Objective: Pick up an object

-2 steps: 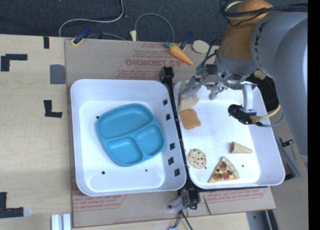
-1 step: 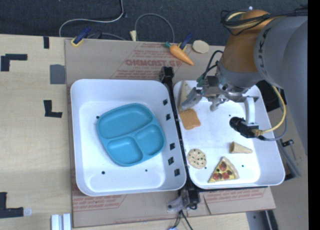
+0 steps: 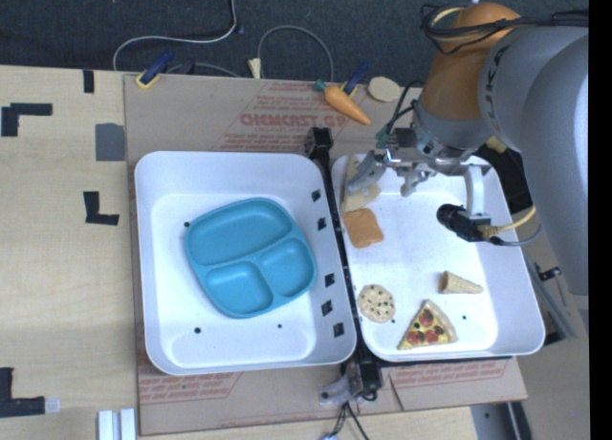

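White plastic forms the two bins on the desk (image 3: 57,266), side by side on a brown cardboard sheet (image 3: 277,113). The left bin (image 3: 153,333) holds a blue divided tray (image 3: 251,256), lying flat near its middle. The right bin (image 3: 507,328) holds the small food pieces: a tan toast piece (image 3: 363,228) near the bin's left wall, a round cookie (image 3: 377,303) below it, a pizza slice (image 3: 427,325) to the right of the cookie near the front wall, and a pale wedge (image 3: 461,283) above the pizza slice and apart from it.

The arm (image 3: 535,94) reaches in from the right, its orange band (image 3: 464,55) above the wrist. The gripper (image 3: 368,178) hangs over the back left corner of the right bin, just above the toast piece; whether it touches the toast cannot be told, and whether the gripper is released or clenched cannot be told either. Nothing can be made out in its grasp.

Behind the bins, on the cardboard, lie an orange carrot (image 3: 344,103) and a pale round piece (image 3: 384,89) near it. White cables (image 3: 229,8) loop across the dark floor beyond.
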Tool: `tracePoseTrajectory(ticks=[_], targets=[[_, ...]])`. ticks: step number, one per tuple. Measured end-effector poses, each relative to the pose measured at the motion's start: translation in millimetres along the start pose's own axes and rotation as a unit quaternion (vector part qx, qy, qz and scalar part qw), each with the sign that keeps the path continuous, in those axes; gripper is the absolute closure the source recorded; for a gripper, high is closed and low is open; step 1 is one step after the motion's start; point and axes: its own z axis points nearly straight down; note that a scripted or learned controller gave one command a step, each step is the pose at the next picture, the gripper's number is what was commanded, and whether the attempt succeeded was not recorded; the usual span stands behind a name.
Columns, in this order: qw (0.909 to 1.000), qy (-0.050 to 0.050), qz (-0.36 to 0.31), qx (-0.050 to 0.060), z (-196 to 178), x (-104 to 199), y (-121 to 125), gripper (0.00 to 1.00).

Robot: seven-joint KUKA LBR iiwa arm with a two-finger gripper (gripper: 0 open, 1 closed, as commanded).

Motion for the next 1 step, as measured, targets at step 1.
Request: tracePoseTrajectory(ticks=[1], targets=[[1.0, 0.0, -0.001, 0.001, -0.7, 27.6, 1.1, 0.0]])
